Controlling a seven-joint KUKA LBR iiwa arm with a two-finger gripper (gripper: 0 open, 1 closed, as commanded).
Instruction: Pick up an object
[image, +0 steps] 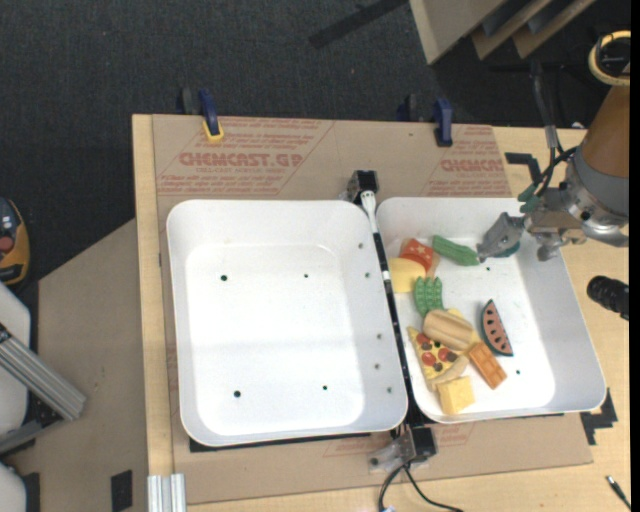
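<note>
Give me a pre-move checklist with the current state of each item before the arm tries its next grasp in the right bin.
1. Target present: toy food pieces lie in the right bin: ok.
2. Gripper over that bin, beside the green pod: ok.
3. Whether the gripper touches the green pod: cannot tell.
4. Something held in the gripper: cannot tell.
5. Targets well separated: the pizza slice, bread roll and cheese cube crowd together: not ok.
6. An isolated option: the watermelon slice has free space on its right: ok.
</note>
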